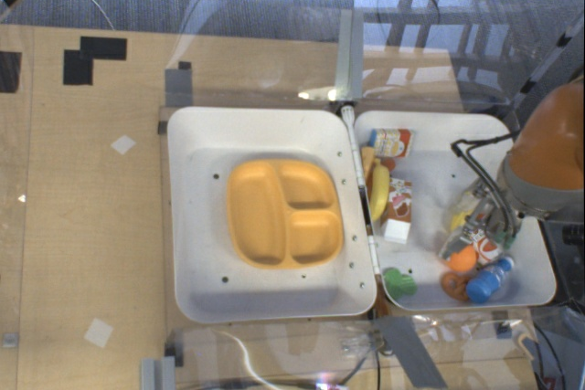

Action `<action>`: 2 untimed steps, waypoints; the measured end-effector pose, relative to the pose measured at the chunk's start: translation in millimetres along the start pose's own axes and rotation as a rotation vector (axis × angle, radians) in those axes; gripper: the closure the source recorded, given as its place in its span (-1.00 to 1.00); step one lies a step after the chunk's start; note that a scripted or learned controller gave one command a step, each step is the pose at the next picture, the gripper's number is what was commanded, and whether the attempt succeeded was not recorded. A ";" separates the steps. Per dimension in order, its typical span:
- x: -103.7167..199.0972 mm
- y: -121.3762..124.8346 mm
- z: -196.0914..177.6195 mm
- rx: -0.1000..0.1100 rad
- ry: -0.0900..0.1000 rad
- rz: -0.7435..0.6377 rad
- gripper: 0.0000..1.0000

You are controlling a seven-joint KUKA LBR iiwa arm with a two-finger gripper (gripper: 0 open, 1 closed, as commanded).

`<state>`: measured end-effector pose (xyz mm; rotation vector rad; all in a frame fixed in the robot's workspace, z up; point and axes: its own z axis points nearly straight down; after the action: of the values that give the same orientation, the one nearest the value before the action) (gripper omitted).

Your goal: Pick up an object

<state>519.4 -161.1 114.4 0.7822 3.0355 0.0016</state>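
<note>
Blue plastic bottle (485,281) sat nearest the camera in the front right corner of the right white bin (430,131), touching an orange ball (462,259) and a brown round thing (451,286) right at the front wall, so that corner was pretty cramped. The gripper (477,228) hung just above that pile, low in the bin, with a yellow-and-silver crinkly packet (462,216) right under it, but honestly I couldn't tell whether the jaws were apart or closed, or whether they had anything, too much clutter and cable there. So my read: nothing visibly lifted, the pick was not yet done. A green lumpy toy (398,282) sat alone at the front left of that bin with decent room around it. Further back, a yellow banana (378,192) lay along the dividing wall beside a brown-and-white carton (398,205), and a small red-and-white cup (391,142) sat near the far wall. Middle of that bin's floor looked open. Next door, the left white bin (210,151) held a yellow sectioned plastic plate (283,213), well away from the arm (548,151).
</note>
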 end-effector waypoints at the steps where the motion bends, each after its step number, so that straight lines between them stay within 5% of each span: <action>1: -79.0 44.3 15.6 -0.001 -0.002 0.126 -1.00; 2: -77.6 46.5 -71.5 -0.002 -0.011 -0.023 -1.00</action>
<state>609.3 -157.9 186.5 0.7453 3.0336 0.0009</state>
